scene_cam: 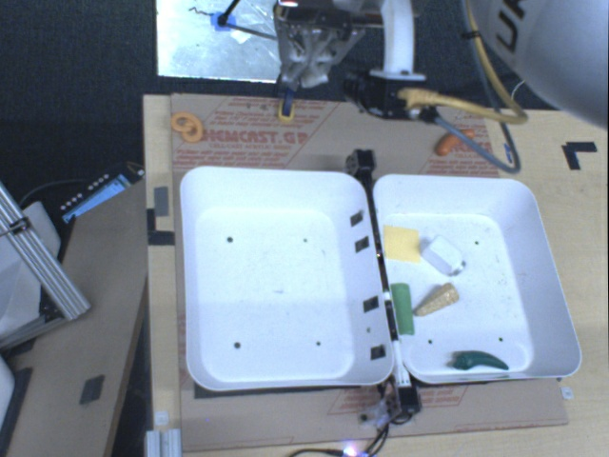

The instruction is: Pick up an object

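Jaws — released or clenched, I cannot tell — belong to the gripper, beyond the bins' far edge, likely parked clear of the right bin — yellow block ungrasped.

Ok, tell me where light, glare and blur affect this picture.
Camera view: the silver sheet at the top glares bright; the left bin has a lit band across its lower floor and a dimmer upper part; the gripper is soft and slightly blurred; the grey arm at top right is out of focus; the small items in the right bin read clearly.
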`<action>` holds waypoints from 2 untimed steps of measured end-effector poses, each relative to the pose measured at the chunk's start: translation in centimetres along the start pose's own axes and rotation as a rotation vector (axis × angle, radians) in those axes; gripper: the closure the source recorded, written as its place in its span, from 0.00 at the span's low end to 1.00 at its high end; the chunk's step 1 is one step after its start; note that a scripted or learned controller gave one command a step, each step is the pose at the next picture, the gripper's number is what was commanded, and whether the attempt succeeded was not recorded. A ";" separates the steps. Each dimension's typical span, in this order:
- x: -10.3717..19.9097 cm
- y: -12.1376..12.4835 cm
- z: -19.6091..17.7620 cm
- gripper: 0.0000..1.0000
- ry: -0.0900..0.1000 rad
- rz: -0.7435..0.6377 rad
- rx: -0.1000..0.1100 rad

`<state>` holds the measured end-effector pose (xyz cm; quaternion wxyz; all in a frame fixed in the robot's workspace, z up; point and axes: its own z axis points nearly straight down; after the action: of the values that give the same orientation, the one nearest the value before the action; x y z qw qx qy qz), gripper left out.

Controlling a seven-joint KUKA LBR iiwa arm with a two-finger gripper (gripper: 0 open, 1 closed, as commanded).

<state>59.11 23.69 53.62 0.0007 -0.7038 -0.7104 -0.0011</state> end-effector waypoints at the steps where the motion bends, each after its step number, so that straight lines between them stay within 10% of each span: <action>1: -0.4 8.0 0.2 1.00 -0.002 0.010 -0.004; 2: -0.4 7.7 -1.0 1.00 -0.002 0.006 -0.004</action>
<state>66.85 23.38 54.65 -0.0011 -0.7060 -0.7082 -0.0019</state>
